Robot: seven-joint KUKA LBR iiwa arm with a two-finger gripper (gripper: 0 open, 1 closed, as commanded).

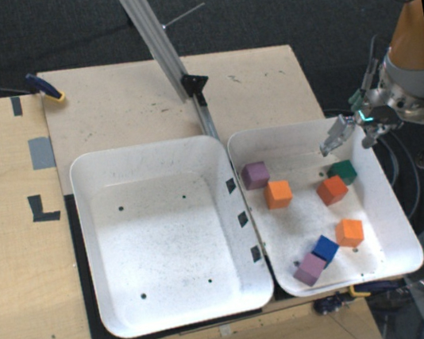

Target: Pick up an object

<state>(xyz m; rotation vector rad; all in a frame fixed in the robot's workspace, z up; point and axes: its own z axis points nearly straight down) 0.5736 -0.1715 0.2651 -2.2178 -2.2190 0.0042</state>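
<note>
Blocks lie scattered in the right bin (386, 200), the green block (344, 171) just below the jaws (348, 130) (whether spread or pressed together I cannot tell), which hover empty above the bin's upper edge, probably lining up a descent.

Seven blocks (278, 193) – two white bins (85, 178)
</note>
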